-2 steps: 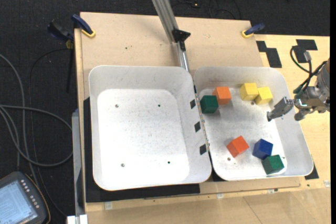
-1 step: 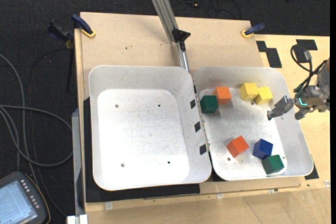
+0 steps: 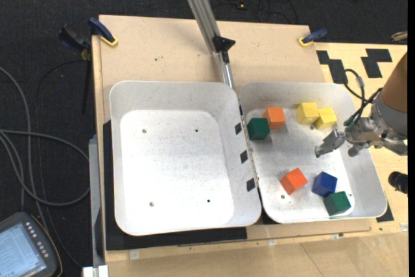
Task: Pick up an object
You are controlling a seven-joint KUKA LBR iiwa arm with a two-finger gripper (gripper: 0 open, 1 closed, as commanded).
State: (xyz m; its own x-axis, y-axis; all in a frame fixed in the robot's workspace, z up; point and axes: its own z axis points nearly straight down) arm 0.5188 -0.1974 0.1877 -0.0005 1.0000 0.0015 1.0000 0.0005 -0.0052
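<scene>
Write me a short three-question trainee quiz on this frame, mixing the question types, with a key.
1. True or false: every coloured block lies in the right-hand shallow white bin.
2. How many yellow cube blocks are there? A) one B) two C) three
3. Fill in: the blue cube block touches a ____ cube block at the bin's near corner.

Key
1. True.
2. B: two yellow cube blocks, side by side.
3. Green: the dark green cube block. The two-finger gripper hangs above bare bin floor, holding nothing.
</scene>
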